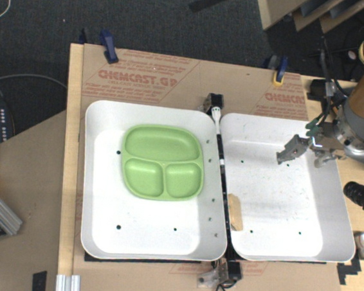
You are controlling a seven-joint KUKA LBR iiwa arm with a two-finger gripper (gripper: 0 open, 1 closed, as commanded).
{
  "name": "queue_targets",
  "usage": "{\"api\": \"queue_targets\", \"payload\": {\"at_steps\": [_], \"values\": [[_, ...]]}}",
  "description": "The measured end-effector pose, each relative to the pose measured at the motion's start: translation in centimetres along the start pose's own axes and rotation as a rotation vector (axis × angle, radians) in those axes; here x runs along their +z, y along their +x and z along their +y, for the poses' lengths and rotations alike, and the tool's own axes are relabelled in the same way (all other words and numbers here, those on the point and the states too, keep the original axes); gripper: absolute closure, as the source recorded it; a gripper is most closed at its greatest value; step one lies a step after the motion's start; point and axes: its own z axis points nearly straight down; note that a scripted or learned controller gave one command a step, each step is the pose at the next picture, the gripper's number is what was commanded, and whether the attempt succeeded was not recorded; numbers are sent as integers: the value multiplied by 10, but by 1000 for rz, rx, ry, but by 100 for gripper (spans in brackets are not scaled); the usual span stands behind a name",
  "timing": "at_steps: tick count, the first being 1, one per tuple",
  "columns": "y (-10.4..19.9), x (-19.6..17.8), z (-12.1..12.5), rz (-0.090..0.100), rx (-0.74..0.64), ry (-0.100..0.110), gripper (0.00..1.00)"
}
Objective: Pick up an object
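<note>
A light green divided plate (163, 161) lies flat in the left bin (96, 223), toward its back. A small tan wooden block (235, 213) rests against the left wall of the right bin (288, 243). My gripper (308, 152) hangs over the back right part of the right bin, well away from both objects. Its fingers (291, 149) are spread open with nothing between them.
The two white bins sit side by side on a cardboard sheet (144, 76), held by blue clamps (108, 45) at the back. A black clip (213, 103) sits at the back of the seam between the bins. The bench edge drops off at left.
</note>
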Motion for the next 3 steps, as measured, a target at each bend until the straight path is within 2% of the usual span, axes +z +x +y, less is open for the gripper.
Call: {"api": "queue_targets", "payload": {"at_steps": [1, 2, 3], "values": [[48, -121, -66, 1, -5, -12, 0], [46, -125, -64, -2, -1, -5, 100], [96, -77, -73, 2, -5, 7, 100]]}}
